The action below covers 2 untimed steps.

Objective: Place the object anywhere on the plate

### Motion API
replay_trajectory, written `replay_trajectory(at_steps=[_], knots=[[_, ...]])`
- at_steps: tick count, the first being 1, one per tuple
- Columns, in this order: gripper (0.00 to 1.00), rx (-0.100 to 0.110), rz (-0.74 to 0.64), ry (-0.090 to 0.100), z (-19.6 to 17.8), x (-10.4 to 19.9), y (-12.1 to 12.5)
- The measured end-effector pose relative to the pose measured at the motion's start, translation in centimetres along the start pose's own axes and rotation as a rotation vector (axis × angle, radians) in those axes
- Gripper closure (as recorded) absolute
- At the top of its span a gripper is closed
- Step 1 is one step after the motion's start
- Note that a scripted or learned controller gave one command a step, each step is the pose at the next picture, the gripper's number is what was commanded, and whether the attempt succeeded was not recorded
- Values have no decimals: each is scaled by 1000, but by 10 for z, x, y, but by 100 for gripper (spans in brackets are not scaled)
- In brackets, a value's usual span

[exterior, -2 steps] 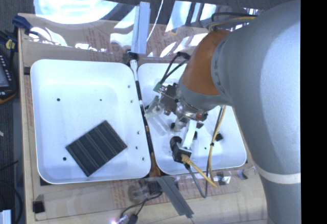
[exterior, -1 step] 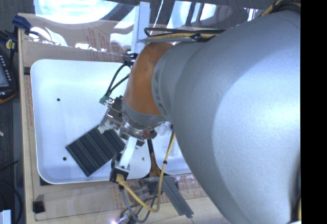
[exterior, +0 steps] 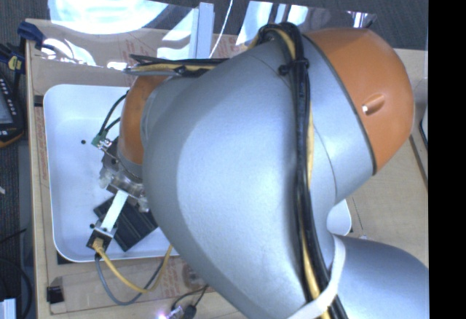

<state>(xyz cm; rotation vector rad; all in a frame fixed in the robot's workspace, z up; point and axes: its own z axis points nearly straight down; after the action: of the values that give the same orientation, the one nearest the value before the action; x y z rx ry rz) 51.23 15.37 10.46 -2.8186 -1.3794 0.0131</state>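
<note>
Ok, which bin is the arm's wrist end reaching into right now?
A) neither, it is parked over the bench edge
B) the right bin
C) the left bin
C: the wrist hardware sits low over the left bin, whose white floor shows around it, while the grey arm covers most of the right side.

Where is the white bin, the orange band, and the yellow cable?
white bin (exterior: 65, 164), camera view, bare floor near its left wall
orange band (exterior: 364, 99), camera view, its rounded top
yellow cable (exterior: 127, 282), camera view, loop below the bin
</note>
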Motion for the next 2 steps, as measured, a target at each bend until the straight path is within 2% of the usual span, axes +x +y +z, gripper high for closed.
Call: replay_trajectory(at_steps=[1,2], knots=[[100,-3,-337,3,-86,-83,17],[100,-12,-462,9,8,-25,-23]])
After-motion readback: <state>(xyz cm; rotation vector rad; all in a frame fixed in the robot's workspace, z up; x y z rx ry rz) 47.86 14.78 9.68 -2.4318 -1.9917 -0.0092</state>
